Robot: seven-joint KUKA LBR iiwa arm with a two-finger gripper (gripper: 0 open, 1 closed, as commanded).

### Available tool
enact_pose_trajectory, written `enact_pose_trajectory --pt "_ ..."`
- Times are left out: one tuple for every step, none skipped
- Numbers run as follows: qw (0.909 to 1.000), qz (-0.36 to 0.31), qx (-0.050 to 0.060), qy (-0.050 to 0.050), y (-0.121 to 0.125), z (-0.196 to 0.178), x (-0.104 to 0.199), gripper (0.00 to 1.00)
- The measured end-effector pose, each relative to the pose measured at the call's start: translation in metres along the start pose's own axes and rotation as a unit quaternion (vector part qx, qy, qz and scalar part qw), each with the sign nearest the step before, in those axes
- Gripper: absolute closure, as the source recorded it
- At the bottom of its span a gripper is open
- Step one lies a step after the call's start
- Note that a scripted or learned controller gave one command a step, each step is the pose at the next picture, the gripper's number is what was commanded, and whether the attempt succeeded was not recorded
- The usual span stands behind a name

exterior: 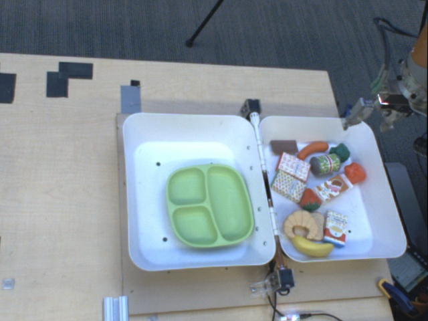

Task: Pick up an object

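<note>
A pale green three-compartment plastic plate (210, 206) lies in the left white bin (144, 179). The right white bin (381, 199) holds toy foods: a yellow banana (311, 247), a croissant (303, 223), small cartons. The gripper (364, 112) hangs at that bin's one o'clock corner; I cannot tell how its fingers stand.

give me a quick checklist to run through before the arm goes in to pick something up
1. Objects available: ok. The right bin holds toy food, including a banana, a croissant and a carrot.
2. Gripper position: not ok. It sits at the right bin's upper right corner, not over any item.
3. Finger state: cannot tell.
4. Clean target: ok. The carrot lies apart from most items near the bin's top edge.
5. Left bin: ok. It holds the green divided plate.
</note>
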State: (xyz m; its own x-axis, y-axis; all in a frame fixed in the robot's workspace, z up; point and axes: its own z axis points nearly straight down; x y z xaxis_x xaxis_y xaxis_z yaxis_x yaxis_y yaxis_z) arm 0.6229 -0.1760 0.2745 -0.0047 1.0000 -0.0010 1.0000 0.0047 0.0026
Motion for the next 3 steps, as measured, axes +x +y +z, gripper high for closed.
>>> enact_pose_trajectory --pt "1.0000 0.001 0.001 0.000 -0.043 0.078 -0.027 0.00" --pt "1.0000 0.001 -0.008 -0.001 -0.093 0.164 -0.016 0.00" --pt "0.9999 0.001 -0.012 -0.002 -0.098 0.166 -0.012 0.00"
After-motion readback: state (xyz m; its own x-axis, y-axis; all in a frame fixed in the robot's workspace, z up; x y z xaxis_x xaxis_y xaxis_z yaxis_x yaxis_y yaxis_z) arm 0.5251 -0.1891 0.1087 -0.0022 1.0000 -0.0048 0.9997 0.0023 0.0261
